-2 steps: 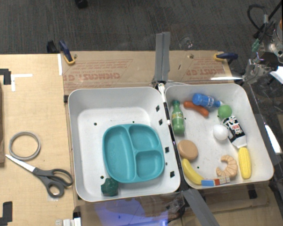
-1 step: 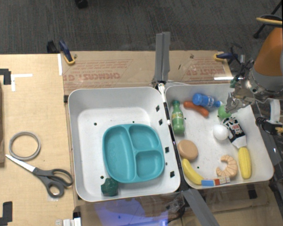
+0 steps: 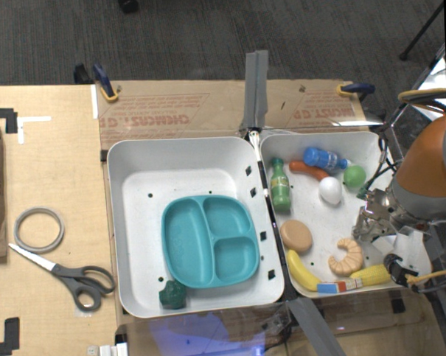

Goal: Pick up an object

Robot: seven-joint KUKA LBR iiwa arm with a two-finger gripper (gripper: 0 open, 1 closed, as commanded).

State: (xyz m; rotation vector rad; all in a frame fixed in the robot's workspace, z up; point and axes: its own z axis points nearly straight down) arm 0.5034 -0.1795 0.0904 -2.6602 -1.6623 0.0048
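Camera view: gripper (image 3: 367,222) sits low at the right side of the right bin (image 3: 310,136), arm coming in from the right edge. Can't tell whether the jaws are apart or together; too much clutter at the wrist.

Nearest candidate is the croissant (image 3: 347,256), just beside and below the gripper, apart from it, nothing visibly held. I'd go for that one: drop straight down, straddle the curved body across its narrow width, close, lift vertically.

Watch-outs:
- Bin wall is close on the right, so little room for the outer jaw.
- Banana (image 3: 301,271) and yellow marker (image 3: 358,279) lie along the near edge just below the croissant; a sloppy descent nudges them.
- White egg (image 3: 330,190) and green ball (image 3: 354,176) are round and sit near the gripper's upper side; they'll likely roll if clipped.

Others in the same bin: brown bun (image 3: 296,236), green bottle (image 3: 280,184), blue bottle (image 3: 324,159), orange carrot (image 3: 308,170).

Left bin (image 3: 134,170) holds a teal divided tray (image 3: 209,240) and a dark green lump (image 3: 173,294), well apart from the gripper. Scissors (image 3: 68,275) and tape roll (image 3: 38,229) are on the desk (image 3: 45,159).
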